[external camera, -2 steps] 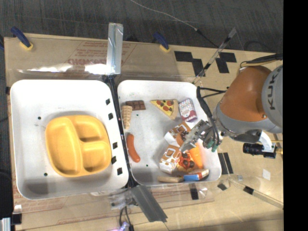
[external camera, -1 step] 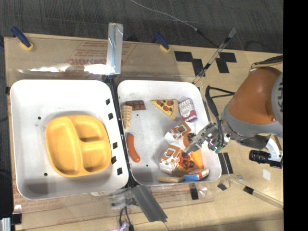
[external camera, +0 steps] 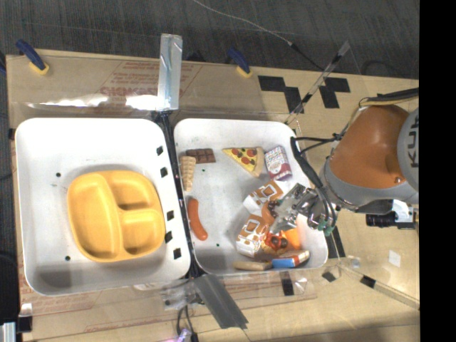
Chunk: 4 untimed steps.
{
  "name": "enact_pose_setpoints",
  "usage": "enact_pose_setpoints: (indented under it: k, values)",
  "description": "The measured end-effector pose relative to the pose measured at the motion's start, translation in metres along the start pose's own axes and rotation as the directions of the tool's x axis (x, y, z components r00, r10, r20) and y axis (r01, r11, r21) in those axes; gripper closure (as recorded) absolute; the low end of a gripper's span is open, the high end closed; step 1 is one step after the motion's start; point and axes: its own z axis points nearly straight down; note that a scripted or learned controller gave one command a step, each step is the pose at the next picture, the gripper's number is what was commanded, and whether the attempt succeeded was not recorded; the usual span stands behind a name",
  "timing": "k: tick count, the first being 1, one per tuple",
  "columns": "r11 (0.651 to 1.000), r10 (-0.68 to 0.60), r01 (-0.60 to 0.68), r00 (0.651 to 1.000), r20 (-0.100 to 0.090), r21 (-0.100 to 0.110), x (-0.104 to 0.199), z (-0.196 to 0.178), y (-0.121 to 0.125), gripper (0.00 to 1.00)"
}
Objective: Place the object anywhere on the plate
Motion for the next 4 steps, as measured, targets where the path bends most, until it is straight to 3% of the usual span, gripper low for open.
enact_pose_setpoints:
  k: [1,2,3,4]
  values:
    - [0.895,-0.445,0.445,0.895,0.005,0.002,0.002,-0.015,-0.002,1.0]
    - [0.724,-0.69,0.69,0.724,0.006,0.004,0.014,-0.049,0.019,1.0]
    - [0.588,-0.809,0.809,0.588,0.005,0.005,0.01,-0.053,0.026,1.0]
    - [0.495,-0.869,0.869,0.495,0.001,0.002,0.014,-0.039,0.033,1.0]
